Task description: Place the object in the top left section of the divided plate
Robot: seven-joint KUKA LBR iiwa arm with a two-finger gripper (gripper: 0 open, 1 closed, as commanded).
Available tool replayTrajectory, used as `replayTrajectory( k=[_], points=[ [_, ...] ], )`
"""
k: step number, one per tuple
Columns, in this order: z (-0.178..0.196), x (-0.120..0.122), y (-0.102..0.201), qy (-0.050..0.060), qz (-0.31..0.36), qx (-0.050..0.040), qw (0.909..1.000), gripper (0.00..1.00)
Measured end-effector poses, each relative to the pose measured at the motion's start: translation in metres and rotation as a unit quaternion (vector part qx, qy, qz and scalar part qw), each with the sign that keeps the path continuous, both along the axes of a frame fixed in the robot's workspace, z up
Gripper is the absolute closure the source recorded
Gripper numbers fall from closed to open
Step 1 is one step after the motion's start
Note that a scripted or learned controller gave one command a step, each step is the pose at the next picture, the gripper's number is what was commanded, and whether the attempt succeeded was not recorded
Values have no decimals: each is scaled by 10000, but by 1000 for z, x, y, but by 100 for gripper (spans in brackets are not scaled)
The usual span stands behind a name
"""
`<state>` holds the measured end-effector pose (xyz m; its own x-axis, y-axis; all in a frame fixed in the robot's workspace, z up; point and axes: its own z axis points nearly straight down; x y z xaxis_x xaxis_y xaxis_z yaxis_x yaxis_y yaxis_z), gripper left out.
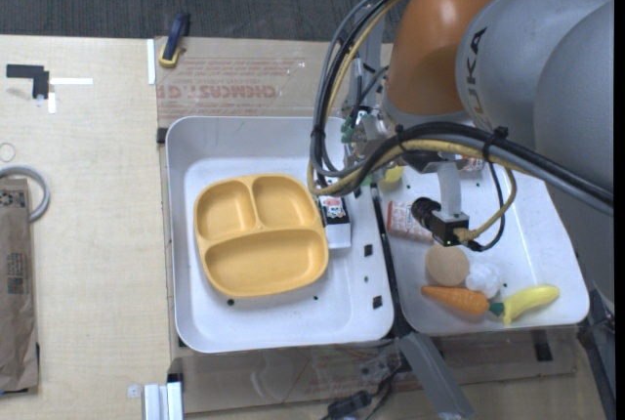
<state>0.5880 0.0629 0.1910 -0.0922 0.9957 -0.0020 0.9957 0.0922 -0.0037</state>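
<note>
the gripper (354, 147) hangs over the seam between the two bins, half buried in a knot of glossy black and yellow cables; whether it is open or closed cannot be told. above it, the arm (547, 86) sweeps in from the right: a smooth matte-grey barrel with a rounded orange band, bent steeply down at the wrist.

just below the gripper, a small boxy black-and-white object (335, 219) with a red-marked label lies in the left bin (186, 311). it sits against the right rim of the divided plate (201, 231), outside its sections, with its long axis running roughly up and down the view.

the plate is smooth yellow plastic with rounded corners, two small sections along the top and one wide section below.

the right bin (547, 213), shallow white plastic like its neighbour, holds a red-and-white tube (402, 219), a pale round ball (447, 266), an orange carrot (455, 300), a crumpled white piece (483, 277) and a yellow banana (532, 300).

both bins rest on a pale wooden bench (88, 174).
</note>
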Motion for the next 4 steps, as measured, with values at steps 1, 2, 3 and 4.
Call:
replayTrajectory(
  k=[1,2,3,4],
  points=[
    [-49,-13,42,6,-628,-3,9980,100],
    [-70,32,85,-68,-2375,35,9713,100],
    [-69,33,85,-91,-2373,40,9714,0],
    [-63,45,165,-16,-1724,-8,9850,0]
  ],
)
